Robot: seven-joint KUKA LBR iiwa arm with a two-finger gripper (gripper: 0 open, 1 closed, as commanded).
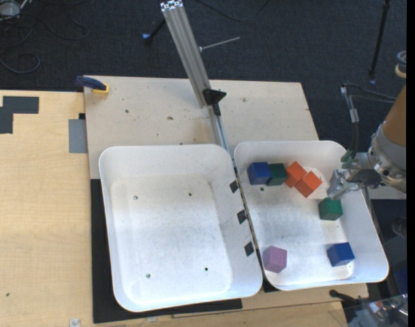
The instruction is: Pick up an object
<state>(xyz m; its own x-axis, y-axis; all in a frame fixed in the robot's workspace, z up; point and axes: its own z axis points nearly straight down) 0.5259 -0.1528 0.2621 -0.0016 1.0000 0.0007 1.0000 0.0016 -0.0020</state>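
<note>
**Hovering over the green cube**

Nearest in the right bin [371, 268] sit a blue cube [341, 253] and a purple cube [274, 258]. Farther back, the green cube [330, 209] lies directly under the gripper [338, 188], just to its near side, fingertips right at its top. Whether the claw is spread or clamped, I cannot tell. Beyond it, to the left, orange cubes [302, 178], a dark green cube [277, 174] and another blue one wait.

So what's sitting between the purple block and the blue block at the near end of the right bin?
Nothing: in the camera view, bare white floor separates the purple block from the blue block.
</note>
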